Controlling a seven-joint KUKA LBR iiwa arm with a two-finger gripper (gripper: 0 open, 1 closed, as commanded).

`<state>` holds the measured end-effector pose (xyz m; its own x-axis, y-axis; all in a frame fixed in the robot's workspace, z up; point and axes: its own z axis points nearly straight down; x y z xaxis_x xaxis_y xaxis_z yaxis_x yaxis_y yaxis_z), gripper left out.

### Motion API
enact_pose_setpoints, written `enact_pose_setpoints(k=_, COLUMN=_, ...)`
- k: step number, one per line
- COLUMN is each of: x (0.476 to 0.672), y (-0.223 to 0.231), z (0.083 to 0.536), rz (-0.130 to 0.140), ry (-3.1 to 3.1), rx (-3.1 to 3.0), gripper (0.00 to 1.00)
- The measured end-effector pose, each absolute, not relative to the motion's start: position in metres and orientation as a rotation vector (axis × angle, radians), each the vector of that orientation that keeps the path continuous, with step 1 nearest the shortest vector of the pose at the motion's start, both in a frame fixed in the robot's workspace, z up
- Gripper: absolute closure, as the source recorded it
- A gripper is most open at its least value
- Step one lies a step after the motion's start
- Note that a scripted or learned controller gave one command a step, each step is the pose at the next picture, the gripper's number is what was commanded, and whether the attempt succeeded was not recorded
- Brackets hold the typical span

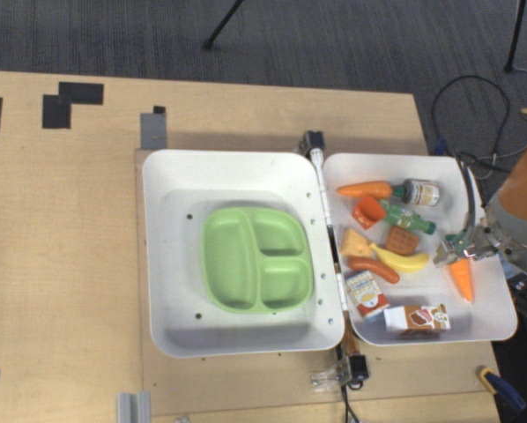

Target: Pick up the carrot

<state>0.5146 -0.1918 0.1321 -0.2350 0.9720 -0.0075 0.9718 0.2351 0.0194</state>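
In the right bin [501,320], a short orange tapered carrot [462,282] sits near the right wall, thick end up and tip pointing to the front. My gripper [457,253] is directly over that thick end and touches or nearly touches it. The arm reaches in from the right, its orange band at the frame edge. A second long orange carrot-like piece [365,189] lies at the back left of the same bin, far from the gripper.
The right bin also holds a small bottle [419,192], a green piece [411,218], an orange pepper [369,210], a cheese wedge [355,241], a banana [403,260], a sausage [373,270] and small cartons [418,318]. The left bin [171,183] holds a green divided plate [256,258].
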Motion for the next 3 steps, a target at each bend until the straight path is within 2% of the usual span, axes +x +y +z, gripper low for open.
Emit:
enact_pose_setpoints(k=1, x=0.487, y=-0.081, z=0.199, rz=0.003, ry=2.224, rx=2.216, gripper=1.00)
enact_pose_setpoints(k=2, x=0.487, y=-0.082, z=0.199, rz=0.003, ry=2.224, rx=2.217, gripper=0.00)
enact_pose_setpoints(k=3, x=0.522, y=-0.157, z=0.347, rz=0.004, ry=2.375, rx=2.046, gripper=0.00)
